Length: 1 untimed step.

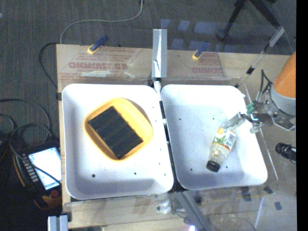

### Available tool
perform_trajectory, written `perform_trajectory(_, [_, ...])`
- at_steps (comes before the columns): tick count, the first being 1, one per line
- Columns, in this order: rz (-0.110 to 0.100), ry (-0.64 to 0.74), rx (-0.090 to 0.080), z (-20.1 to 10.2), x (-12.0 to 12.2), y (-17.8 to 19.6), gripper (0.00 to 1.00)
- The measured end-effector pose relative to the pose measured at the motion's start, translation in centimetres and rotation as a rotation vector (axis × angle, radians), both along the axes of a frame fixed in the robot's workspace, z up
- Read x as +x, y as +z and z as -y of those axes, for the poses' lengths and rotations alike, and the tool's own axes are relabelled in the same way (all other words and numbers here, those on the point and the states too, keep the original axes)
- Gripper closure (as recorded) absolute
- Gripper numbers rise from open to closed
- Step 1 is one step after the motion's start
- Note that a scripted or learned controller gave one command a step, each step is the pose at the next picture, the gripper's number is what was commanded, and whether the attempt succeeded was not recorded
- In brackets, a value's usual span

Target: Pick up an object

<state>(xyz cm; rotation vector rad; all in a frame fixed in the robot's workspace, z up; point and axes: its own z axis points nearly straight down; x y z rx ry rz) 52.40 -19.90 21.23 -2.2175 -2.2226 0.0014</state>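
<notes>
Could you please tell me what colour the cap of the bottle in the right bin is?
Black; the bottle cap shows best in the camera view.

This looks like a robot lab or test room. A bench (139, 64) made of bare board stands on dark grey carpet (57, 13), the kind you find in an office. Two white bins (192, 93) sit side by side on the bench. Little clamps (97, 44) with blue and yellow parts grip the back edge of the board. Thin wires (101, 20) run loose across the floor. The legs and wheels of an office chair (240, 8) stand at the top. A small screen (43, 165) lies on the floor at the left with cables around it. A robot arm (288, 88) with an orange part reaches in from the right.
</notes>
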Motion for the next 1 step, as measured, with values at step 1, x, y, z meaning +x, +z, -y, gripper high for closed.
perform_trajectory(1, [0.001, -0.099, -0.002, 0.23, 0.62, 3.12, 0.0])
